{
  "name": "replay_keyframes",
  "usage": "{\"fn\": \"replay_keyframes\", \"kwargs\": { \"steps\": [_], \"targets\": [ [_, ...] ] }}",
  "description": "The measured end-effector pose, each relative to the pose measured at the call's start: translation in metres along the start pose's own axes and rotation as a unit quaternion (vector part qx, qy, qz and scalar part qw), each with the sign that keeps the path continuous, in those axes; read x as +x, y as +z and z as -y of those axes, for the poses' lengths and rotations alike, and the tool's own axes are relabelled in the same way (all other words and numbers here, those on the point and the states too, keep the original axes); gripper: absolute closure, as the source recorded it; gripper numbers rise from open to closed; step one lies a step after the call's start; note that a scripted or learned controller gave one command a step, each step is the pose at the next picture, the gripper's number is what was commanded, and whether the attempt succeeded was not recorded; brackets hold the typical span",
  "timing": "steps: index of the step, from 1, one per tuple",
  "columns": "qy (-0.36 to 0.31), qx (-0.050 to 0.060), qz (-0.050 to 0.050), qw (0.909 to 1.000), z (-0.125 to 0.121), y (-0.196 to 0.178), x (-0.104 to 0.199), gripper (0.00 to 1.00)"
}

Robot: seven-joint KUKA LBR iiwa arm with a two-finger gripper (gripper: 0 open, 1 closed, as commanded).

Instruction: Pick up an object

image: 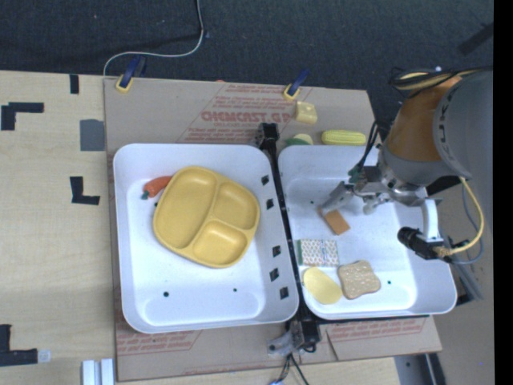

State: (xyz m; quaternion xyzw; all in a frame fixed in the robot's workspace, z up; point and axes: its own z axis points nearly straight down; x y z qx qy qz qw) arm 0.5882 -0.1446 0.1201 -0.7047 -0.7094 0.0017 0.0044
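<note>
Resting on a cardboard sheet [240, 111] over dark carpet [280, 22], two bins [136, 295]; tool [353, 197] spread open.

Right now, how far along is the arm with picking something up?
Nothing looks lifted yet. The gripper sits low in the right bin, just above the orange block, which lies on the bin floor. The cracker, yellow chip and patterned packet lie untouched. Grasping and lifting remain.

overhead, slanted, both bins [128, 215] framed
</note>
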Motion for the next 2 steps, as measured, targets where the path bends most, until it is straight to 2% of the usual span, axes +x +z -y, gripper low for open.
{"fn": "replay_keyframes", "kwargs": {
  "steps": [1, 2],
  "targets": [
    [0.002, -0.005, 0.003, 1.0, 0.013, 0.037, 0.038, 0.0],
    [0.003, -0.006, 0.003, 1.0, 0.011, 0.024, 0.036, 1.0]
  ]
}}
